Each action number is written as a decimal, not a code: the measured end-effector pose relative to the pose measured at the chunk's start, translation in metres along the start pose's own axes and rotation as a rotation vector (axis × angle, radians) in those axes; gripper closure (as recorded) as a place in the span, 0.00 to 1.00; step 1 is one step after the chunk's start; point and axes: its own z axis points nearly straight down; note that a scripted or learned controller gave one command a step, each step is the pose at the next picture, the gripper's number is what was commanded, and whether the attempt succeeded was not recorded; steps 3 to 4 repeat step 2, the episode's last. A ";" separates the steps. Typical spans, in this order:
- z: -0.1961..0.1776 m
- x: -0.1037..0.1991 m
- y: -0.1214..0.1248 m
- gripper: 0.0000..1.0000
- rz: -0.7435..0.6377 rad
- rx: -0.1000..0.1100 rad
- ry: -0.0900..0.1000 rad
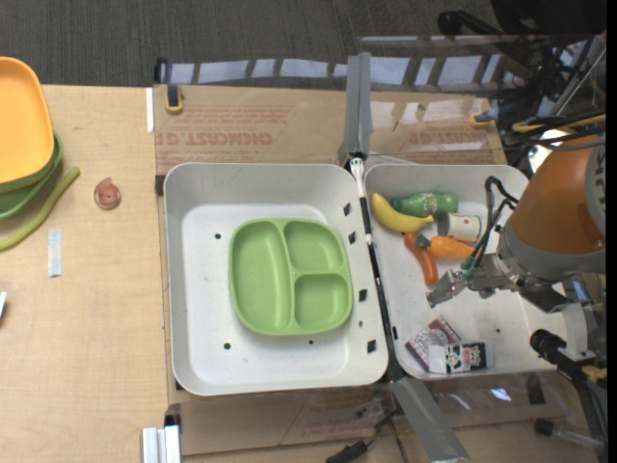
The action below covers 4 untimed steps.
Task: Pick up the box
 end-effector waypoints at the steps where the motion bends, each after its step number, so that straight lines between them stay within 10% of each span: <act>1: 0.049 0.005 -0.010 0.00 0.017 0.003 0.002; 2: 0.041 0.004 -0.009 1.00 0.018 0.003 0.001; 4: 0.041 0.004 -0.009 1.00 0.018 0.003 0.001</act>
